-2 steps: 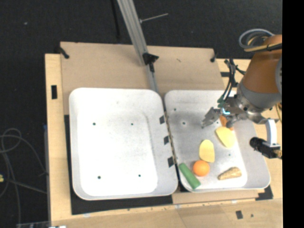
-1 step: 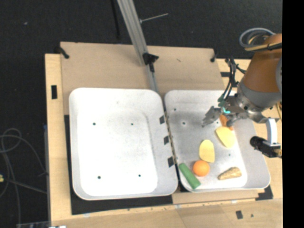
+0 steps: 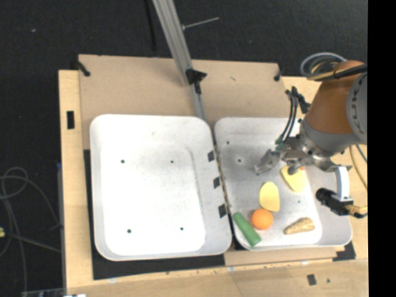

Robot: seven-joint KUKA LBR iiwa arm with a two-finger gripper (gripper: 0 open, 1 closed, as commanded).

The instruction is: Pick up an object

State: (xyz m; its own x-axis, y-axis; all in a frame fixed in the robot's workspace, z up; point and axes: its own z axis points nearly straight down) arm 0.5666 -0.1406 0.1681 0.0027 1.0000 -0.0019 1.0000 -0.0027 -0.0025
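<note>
Two shallow white bins side by side on the surface (image 3: pixel 71 166). Left bin (image 3: pixel 151 184) larger, showing only small dark dots on its floor. Right bin (image 3: pixel 238 147) holding everything loose.

Near the right bin's front edge: a green stick-shaped object (image 3: pixel 246 229) lying at a slant in the front-left corner, touching or just beside an orange ball (image 3: pixel 262 219). Just behind the ball, a pale yellow rounded piece (image 3: pixel 269 197). Toward the front-right corner, a tan, bread-like wedge (image 3: pixel 299 226) lying apart from the ball. Further back, near the bin's right edge, a second yellow piece (image 3: pixel 296 179), partly covered by the arm's wrist.

Grey arm (image 3: pixel 331 113) with the orange band reaching in from the right, above the right bin's back-right part. Claw (image 3: pixel 270 161) pointing down and left toward the middle of the right bin, metal tips low over the bare white floor, just behind the pale yellow rounded piece. Cannot tell how far apart the tips stand: too small and blurred against the wrist. Nothing seen between them.

A black fitting (image 3: pixel 334 200) with a white part hanging off the wrist above the bin's right edge. A grey metal pole (image 3: pixel 176 39) rising at a slant from behind the gap between the bins. Loose cables (image 3: pixel 18 193) lying off the surface's left edge.
</note>
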